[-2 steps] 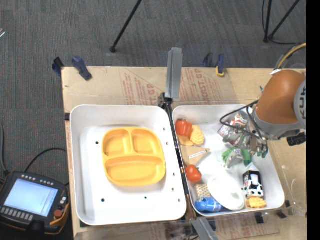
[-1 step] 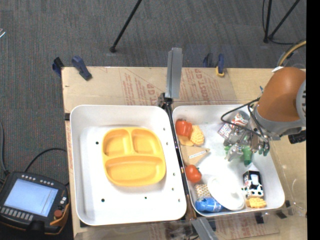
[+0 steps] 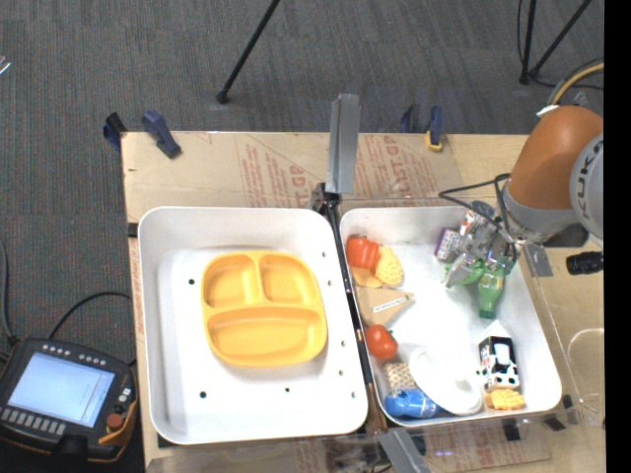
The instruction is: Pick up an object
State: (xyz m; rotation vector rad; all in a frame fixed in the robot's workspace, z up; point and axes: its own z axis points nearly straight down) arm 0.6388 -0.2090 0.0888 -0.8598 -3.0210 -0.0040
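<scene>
My gripper (image 3: pixel 471 259) hangs low over the upper right part of the right bin (image 3: pixel 547 348), below the arm's orange band. A green bottle (image 3: pixel 490 292) lies just right of and below it, partly under the gripper. A small purple packet (image 3: pixel 449 241) sits at its left side. Whether either one is touched I cannot make out. Further left in the same bin lie a red pepper (image 3: pixel 361 252), a yellow corn piece (image 3: pixel 390 265) and a tan wedge (image 3: pixel 385 305).
The right bin's front holds a red tomato (image 3: pixel 381 342), a white dish (image 3: pixel 444 381), a blue item (image 3: pixel 408 403), a cow-patterned carton (image 3: pixel 499 362) and a yellow waffle piece (image 3: pixel 505 399). The left bin (image 3: pixel 168 402) holds a yellow divided plate (image 3: pixel 263 306).
</scene>
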